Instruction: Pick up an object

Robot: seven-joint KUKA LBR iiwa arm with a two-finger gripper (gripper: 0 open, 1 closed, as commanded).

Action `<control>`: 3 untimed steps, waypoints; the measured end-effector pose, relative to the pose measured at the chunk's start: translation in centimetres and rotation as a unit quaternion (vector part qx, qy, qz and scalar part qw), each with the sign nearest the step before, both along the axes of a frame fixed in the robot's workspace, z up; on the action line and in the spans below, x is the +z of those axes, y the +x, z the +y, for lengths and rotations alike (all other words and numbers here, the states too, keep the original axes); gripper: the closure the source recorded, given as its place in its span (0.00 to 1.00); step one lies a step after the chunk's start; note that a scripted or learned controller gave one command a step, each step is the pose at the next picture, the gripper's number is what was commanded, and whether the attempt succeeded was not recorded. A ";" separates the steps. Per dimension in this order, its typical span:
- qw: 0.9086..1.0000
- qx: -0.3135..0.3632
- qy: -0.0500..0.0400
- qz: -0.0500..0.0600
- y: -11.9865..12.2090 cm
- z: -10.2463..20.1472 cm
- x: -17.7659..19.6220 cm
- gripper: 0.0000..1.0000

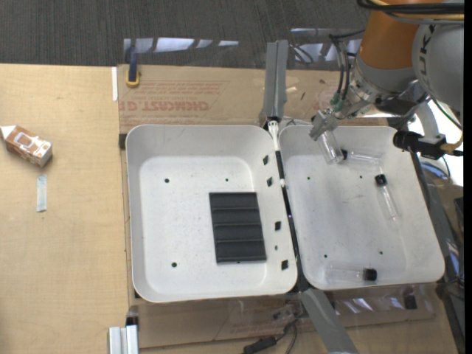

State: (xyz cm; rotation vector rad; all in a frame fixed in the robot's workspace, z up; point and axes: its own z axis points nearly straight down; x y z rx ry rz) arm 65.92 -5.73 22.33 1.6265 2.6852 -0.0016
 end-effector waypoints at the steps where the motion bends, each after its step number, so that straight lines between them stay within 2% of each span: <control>1: 1.000 -0.017 0.000 0.000 0.0 3.6 1.8 1.00; 2: 1.000 -0.016 -0.001 0.000 0.0 3.5 2.6 1.00; 3: 1.000 -0.030 0.000 0.001 0.0 1.4 1.1 1.00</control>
